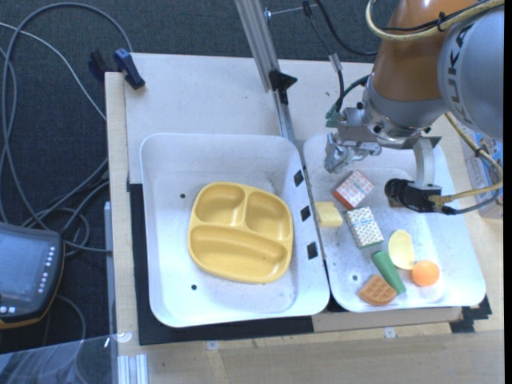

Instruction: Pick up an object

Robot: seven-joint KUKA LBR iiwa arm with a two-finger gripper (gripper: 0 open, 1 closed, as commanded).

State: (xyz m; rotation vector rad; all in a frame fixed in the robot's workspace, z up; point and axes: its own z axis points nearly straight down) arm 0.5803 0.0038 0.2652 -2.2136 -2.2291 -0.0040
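Nearest the camera in the right bin (472, 290) lie a ridged brown waffle piece (378, 290), a green wedge (389, 269), a smooth orange ball (426, 274) and a pale yellow slice (402, 249). Behind them sit a patterned green-and-white carton (365, 227), a soft yellow block (328, 214) and a red-and-white box (354, 189). The left bin (160, 166) holds a glossy yellow divided plate (240, 232). Farthest back, the gripper (340, 157) hangs just above the red-and-white box, holding nothing that I can see; how far it is spread cannot be told. The likely risks: a descent off-centre would tip or nudge the box aside, and its slick faces could slip free
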